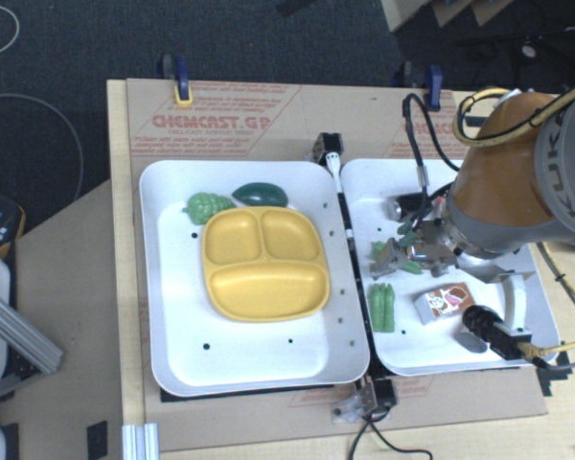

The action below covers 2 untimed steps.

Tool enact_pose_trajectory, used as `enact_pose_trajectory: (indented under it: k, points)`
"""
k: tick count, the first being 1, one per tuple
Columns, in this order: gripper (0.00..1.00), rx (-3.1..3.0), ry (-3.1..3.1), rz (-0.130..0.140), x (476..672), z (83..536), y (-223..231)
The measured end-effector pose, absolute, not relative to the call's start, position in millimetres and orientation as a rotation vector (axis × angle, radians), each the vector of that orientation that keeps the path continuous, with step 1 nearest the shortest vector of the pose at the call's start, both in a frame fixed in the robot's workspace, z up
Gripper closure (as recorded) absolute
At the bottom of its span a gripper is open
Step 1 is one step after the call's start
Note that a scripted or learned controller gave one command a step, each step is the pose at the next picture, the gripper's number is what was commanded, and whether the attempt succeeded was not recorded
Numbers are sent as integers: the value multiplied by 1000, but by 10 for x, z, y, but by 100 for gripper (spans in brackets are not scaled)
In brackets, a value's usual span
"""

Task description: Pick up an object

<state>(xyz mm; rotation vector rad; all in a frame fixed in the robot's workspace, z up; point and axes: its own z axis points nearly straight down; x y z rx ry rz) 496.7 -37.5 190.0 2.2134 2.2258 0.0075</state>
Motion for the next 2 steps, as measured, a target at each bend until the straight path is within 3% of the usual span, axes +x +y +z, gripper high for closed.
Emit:
enact_pose_trajectory:
  k: [1,2]
  points:
    - [0,2222,2228,-2,4781,1844,-100]
    - [100,2221,2222,1,4795,1948,-115]
